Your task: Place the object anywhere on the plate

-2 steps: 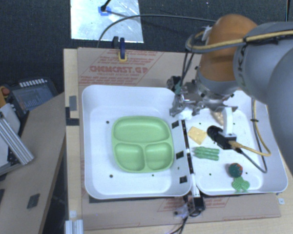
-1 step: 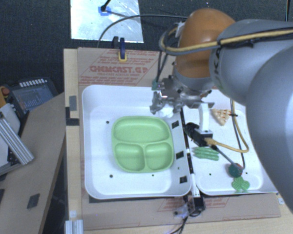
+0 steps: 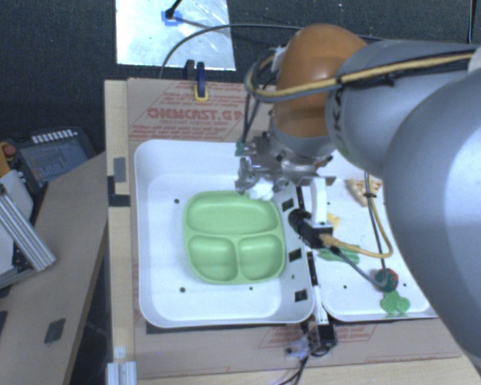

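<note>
The claw (image 3: pixel 255 184) is seen poised at the far right corner of the plate (image 3: pixel 232 239), just above its rim. A small white thing (image 3: pixel 262 190) is glimpsed right at its tip, but whether it is pinched cannot be told, nor can the state of the claw itself, since the wrist hides it.

The plate is set in the left bin (image 3: pixel 160 215), green, with three wells. In the right bin (image 3: pixel 409 299) a green piece (image 3: pixel 395 302), a round red-green piece (image 3: pixel 385 278) and a tan piece (image 3: pixel 361 188) are left lying, well apart from the plate.

If the white thing is the object, the step is judged to be the release. It would be done best a little further in, over the long far well, so that nothing is dropped on the rim and tipped off.

Open room is found toward the near and left sides of the plate. The bin wall and the divider (image 3: pixel 303 247) are close on the right, so sideways motion there is best kept small.
</note>
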Tool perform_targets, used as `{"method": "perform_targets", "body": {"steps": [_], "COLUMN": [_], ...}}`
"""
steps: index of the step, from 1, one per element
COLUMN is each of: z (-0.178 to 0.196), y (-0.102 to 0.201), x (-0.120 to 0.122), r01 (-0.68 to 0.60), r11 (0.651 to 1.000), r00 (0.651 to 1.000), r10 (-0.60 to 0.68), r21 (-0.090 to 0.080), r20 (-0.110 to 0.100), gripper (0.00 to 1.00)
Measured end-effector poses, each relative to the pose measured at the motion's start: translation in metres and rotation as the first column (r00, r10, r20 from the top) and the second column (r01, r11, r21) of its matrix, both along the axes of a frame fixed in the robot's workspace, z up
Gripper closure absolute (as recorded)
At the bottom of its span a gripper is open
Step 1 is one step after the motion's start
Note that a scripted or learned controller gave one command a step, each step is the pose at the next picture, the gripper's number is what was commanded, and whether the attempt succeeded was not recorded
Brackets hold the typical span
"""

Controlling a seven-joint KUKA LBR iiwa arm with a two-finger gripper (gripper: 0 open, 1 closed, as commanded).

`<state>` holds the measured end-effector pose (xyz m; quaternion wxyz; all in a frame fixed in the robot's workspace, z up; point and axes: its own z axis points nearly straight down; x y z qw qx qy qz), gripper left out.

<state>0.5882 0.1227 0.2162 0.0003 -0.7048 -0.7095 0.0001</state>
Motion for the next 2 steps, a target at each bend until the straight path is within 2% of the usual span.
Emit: {"method": "perform_targets", "body": {"steps": [1,2], "z": [0.0184,0.0177], "y": [0.0025,0.0023], "x": [0.0022,0.002], "r01": [0.001,0.001], "r11": [1.0,1.0], "r00": [1.0,1.0], "r10": [-0.001,-0.001], "r21": [0.001,0.0], "r20": [0.003,0.002], "gripper": [1.0,0.0]}}
